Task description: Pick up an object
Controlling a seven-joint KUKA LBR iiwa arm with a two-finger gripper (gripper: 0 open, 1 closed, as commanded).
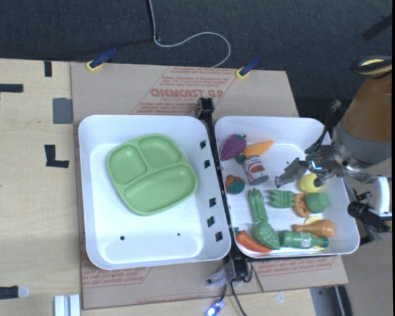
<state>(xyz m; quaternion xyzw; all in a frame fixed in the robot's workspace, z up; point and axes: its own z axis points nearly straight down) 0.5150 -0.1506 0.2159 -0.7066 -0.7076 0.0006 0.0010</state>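
My gripper (303,166) hangs over the right side of the right bin (286,125). Its dark fingers are spread open with nothing between them. Just below it lies a yellow lemon (309,183), with a green lime (318,202) and an orange piece (301,208) beside that. Left of the gripper are a red and white can (255,168), an orange carrot (260,147) and purple grapes (232,146). Toward the front lie a green cucumber (257,205), a small green vegetable (282,198), an orange squash (319,227) and a green bottle (303,240).
The left bin (95,133) holds a green divided plate (153,174). A black divider (214,183) joins the two bins. Both bins stand on a cardboard sheet (178,91). The arm's grey and orange body (368,120) rises at the right edge.
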